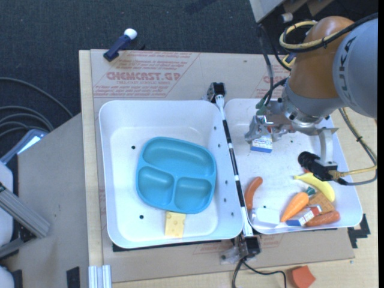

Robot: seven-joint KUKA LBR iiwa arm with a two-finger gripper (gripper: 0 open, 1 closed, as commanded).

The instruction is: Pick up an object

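Gripper [262, 134]: fingers closed around small box [261, 145], at right bin's [354, 209] 11 o'clock.
Done: grasp.
Left: lift clear.

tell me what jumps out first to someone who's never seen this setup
The blue divided plate in the middle of the left bin catches the eye first, with a yellow cheese slice just below it. Next, the grey and orange arm reaches in from the right, its gripper above a small white and blue box in the right bin. Bright toy food, a banana and carrots, crowds that bin's lower right corner.
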